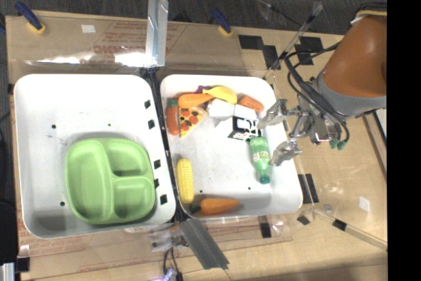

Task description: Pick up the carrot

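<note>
The bench carries two shallow white bins side by side, and the left bin holds a green divided plate toward its near edge. The right bin is crowded along its far edge with a pizza slice, a yellow banana-like piece, an orange toy and a small black-and-white card. The grey arm reaches in over the bench's right side, and its pincer hangs at the right bin's right wall with its fingers spread wide and nothing between them. A green bottle lies just beside that wall, right under the pincer's reach. A corn cob rests along the left wall, near the front. The carrot lies flat in the near left corner of the right bin, close against the front wall and just beside the corn. The risk I see is a wrong target: the pincer sits well apart from the carrot and near the bottle, so a straight descent would likely close on the bottle. At the carrot itself, the front wall and the corn may block one finger and the carrot could roll away.
</note>
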Controlling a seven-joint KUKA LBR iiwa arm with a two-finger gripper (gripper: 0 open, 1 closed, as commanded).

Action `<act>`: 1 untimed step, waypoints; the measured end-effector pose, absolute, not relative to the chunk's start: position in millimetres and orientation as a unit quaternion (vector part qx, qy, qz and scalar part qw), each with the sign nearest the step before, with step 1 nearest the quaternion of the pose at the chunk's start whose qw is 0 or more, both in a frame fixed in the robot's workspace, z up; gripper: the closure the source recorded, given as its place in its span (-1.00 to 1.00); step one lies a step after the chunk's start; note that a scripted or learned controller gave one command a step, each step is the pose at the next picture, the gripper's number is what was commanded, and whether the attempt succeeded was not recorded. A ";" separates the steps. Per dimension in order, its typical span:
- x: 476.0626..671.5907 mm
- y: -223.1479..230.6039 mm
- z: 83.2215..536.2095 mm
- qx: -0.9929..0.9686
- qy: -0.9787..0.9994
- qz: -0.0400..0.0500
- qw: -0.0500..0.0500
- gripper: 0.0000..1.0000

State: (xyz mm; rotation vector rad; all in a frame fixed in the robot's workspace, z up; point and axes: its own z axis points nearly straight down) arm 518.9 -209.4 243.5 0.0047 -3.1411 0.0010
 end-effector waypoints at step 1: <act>512.1 -210.0 156.9 -0.143 -0.990 -0.001 0.002 -1.00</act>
